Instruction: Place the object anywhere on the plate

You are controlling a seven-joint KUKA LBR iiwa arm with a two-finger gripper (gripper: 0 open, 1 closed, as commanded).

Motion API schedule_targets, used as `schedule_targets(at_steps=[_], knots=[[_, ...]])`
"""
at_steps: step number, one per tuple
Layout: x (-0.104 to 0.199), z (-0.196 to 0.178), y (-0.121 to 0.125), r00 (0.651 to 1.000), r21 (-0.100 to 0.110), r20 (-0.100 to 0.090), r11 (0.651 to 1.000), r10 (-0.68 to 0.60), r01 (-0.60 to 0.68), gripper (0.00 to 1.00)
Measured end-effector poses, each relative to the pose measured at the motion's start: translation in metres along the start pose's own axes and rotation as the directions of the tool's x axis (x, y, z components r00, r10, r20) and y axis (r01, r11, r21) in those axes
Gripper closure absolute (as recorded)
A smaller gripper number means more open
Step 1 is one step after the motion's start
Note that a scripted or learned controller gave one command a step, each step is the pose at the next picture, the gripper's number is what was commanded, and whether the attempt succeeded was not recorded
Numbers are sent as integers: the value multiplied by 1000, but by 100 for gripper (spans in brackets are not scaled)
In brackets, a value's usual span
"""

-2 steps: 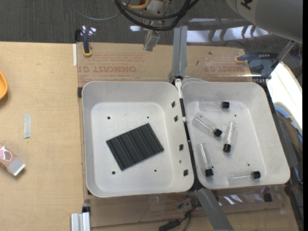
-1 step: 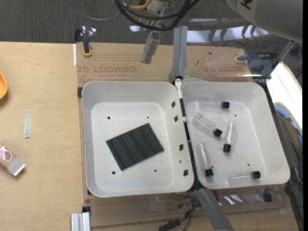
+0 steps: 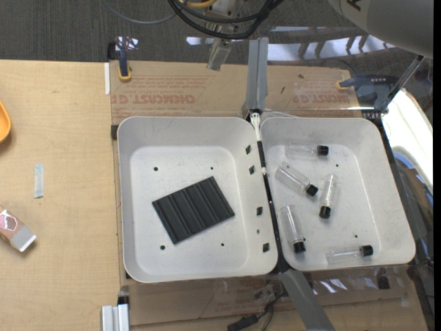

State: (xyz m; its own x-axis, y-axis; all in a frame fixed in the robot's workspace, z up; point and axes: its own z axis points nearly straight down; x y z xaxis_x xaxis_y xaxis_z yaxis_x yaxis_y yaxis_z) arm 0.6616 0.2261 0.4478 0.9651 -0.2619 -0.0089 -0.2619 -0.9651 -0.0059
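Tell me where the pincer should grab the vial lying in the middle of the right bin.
Probably the clear mid-body of that vial, coming straight down with fingers across its width. It lies flat and slanted, black cap at its lower right, apart from the other vials.

Left bin (image 3: 131,185): dark ribbed plate (image 3: 193,209) mid-floor, open floor all around it. Right bin (image 3: 386,185): five capped vials (image 3: 296,179) scattered, seemingly not touching; gaps tight.
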Motion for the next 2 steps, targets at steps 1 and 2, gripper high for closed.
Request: schedule_targets(at_steps=[1,2], knots=[[-2,15,-1,998,-4,-3,998,-57,57,100],[-2,15,-1,998,-4,-4,998,-57,57,0]])
